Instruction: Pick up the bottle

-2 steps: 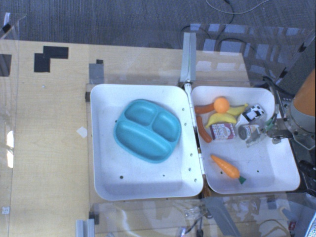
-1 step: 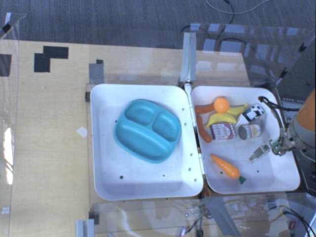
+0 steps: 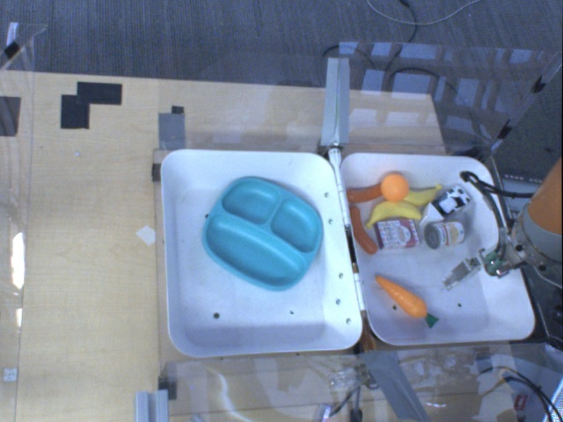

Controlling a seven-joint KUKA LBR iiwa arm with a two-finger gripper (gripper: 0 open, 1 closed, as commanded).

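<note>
The bottle (image 3: 451, 201) is small and white with black patches. It lies at the back of the right bin (image 3: 493, 319), just right of the banana (image 3: 400, 207). My gripper (image 3: 462, 272) hangs low over the bin's bare floor near the right wall. It is in front of the bottle and clear of it, and just right of a silver can (image 3: 443, 234). Nothing shows held in it.
The right bin also holds an orange (image 3: 394, 186), a pink carton (image 3: 398, 234), a red sausage (image 3: 361, 232) by the left wall and a carrot (image 3: 404, 297) in front. A blue divided plate (image 3: 262, 231) lies in the left bin (image 3: 189, 323). Black cables (image 3: 488, 202) run by the arm.
</note>
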